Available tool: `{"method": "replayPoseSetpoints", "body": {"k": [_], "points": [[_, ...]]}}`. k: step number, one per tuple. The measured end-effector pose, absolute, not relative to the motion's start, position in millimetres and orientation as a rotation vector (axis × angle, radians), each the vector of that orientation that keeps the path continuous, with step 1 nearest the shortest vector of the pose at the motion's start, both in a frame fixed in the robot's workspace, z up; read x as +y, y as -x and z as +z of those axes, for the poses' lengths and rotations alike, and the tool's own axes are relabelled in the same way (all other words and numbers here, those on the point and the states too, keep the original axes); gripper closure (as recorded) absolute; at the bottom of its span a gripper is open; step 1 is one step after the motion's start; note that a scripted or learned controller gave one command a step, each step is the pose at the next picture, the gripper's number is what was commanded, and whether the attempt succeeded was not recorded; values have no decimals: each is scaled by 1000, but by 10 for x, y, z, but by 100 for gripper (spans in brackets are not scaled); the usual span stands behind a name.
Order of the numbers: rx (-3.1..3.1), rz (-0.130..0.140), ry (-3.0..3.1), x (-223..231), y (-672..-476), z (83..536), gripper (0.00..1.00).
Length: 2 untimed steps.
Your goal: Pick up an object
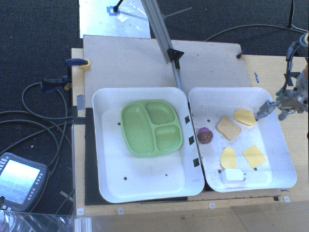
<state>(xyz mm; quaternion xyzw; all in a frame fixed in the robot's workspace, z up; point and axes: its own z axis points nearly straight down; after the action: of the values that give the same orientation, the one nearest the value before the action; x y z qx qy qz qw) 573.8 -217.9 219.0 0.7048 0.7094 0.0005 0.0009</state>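
Grey gripper [268, 109] at right bin [285, 151] edge — beside yellow piece [245, 117] — grip unclear.

Wooden bench [270, 76], pale board [125, 62] on its far left. 2 white bins side by side: left bin [108, 178], right bin [280, 151], edges touching.

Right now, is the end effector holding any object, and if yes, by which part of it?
Nothing is held. The end effector hangs at the right bin's far right edge, beside the yellow piece, with no object between its fingers.
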Motion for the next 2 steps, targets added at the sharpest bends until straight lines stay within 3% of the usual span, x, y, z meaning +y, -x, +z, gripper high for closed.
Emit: {"method": "replayPoseSetpoints", "body": {"k": [1, 2], "points": [[2228, 1, -2212, -2178, -5738, 2191, 0], [2225, -2, -2218, -2177, -5765, 1774, 0]]}}
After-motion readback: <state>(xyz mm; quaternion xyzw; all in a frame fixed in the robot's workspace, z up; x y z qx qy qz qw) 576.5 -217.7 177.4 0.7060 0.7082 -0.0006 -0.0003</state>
